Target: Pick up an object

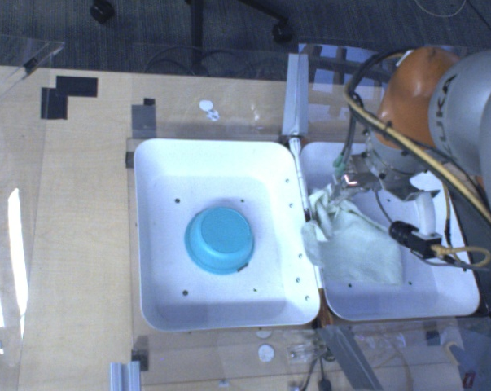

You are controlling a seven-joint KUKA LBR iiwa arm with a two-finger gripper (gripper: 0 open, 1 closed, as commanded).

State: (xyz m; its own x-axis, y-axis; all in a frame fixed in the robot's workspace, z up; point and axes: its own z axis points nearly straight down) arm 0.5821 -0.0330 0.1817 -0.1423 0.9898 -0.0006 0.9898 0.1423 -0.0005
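Smooth blue plastic bowl [220, 239] in a matt white plastic bin [160, 300]; soft, creased pale cloth [355, 247] in the neighbouring bin [408, 300]; light wood-grain bench [58, 218]; glossy orange band [412, 84] on the grey arm

two bins [155, 218] – one bowl [220, 239], one cloth [355, 247]

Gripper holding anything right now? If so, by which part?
Cannot tell. The gripper sits at the bunched upper-left corner of the white cloth in the right bin.
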